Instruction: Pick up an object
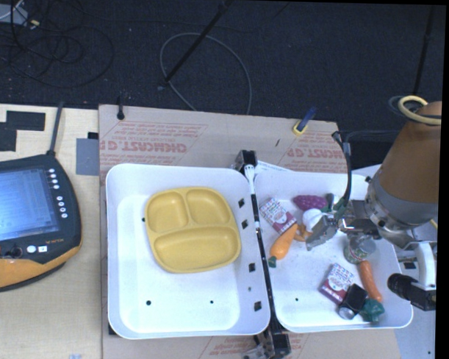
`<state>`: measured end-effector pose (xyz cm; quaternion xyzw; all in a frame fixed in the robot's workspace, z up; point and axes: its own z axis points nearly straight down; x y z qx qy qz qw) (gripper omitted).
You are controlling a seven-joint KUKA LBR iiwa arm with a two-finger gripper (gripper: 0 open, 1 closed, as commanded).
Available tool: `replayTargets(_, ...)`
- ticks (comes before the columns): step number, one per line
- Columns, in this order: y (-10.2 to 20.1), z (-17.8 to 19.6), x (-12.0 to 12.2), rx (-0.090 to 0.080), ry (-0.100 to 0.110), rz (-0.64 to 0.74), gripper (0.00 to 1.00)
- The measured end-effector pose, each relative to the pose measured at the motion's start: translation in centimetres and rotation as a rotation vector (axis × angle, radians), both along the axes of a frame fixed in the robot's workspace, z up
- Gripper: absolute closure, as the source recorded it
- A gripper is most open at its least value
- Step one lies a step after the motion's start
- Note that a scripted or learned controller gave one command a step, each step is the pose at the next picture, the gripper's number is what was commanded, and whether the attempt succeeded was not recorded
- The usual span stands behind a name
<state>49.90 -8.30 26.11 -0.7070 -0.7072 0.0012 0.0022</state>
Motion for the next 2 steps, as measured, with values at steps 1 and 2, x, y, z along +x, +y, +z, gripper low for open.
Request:
replayTargets(1, -3.2, -10.5, 5.0, 0.000, 0.001, -0.003, 0.00)
replayTargets(2, -4.1, -15.6, 13.4, -0.001, -0.006, -0.001, 0.00)
